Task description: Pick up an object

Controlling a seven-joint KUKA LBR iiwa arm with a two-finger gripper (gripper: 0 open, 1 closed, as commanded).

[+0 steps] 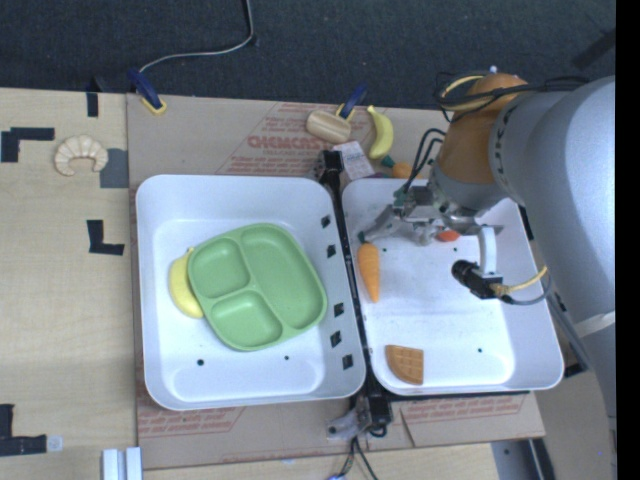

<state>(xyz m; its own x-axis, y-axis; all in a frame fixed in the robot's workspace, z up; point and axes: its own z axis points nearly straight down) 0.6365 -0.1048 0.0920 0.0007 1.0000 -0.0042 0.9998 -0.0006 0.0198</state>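
Observation:
My gripper (392,224) hangs low over the back left part of the right bin (500,363), under the grey arm with its orange band. An orange carrot (369,271) lies just in front of and below the gripper, along the bin's left wall, apart from it as far as I can see. A small red-orange thing (448,235) shows right beside the gripper's body. A tan waffle-like cracker (405,363) lies near the front of the same bin. I see nothing held.
The left bin (170,368) holds a green divided plate (257,285) lying over a yellow object (182,288). Behind the bins on the cardboard are a banana (380,133), a bread roll (328,124) and a small box (352,158). A croissant (80,154) lies far left.

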